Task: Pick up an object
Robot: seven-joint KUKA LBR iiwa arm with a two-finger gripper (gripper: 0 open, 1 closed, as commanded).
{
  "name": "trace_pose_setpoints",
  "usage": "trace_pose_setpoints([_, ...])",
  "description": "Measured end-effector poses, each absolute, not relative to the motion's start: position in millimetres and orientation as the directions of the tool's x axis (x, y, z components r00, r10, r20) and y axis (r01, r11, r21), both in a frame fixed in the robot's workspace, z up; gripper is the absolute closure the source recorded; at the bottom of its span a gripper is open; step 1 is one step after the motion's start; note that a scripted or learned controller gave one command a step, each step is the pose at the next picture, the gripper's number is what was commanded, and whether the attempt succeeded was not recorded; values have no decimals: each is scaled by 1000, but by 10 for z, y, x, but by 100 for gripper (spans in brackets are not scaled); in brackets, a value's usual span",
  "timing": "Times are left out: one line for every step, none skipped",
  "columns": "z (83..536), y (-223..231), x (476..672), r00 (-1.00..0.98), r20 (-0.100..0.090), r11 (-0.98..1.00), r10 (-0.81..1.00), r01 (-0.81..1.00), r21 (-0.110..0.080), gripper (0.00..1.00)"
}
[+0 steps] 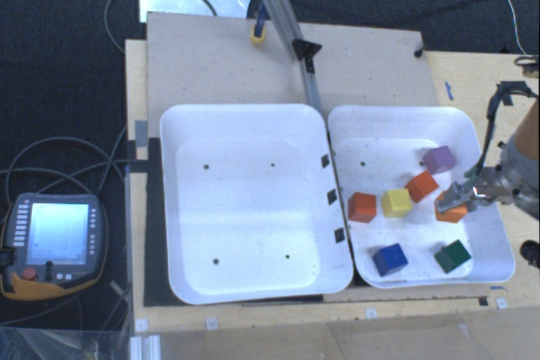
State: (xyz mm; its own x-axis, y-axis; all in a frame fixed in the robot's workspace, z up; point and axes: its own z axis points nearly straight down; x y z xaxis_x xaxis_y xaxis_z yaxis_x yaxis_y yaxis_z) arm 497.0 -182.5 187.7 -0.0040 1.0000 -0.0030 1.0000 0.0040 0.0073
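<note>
Gripper point(456, 200) is seen low in the right bin point(485, 265), right of the yellow cube point(396, 202) — jaws closed on an orange cube point(453, 212). Grasp is judged made; the lift is judged not yet done — the cube appears near bin-floor level.

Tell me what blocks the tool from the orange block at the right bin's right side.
Nothing visible: the tool is already at that orange block. The nearest neighbour, another orange block, lies apart to its left.
</note>
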Motion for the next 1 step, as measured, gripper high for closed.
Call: trace_pose_setpoints([2412, -1745, 4931, -6, -2, 6, 1000, 1000, 7, 100])
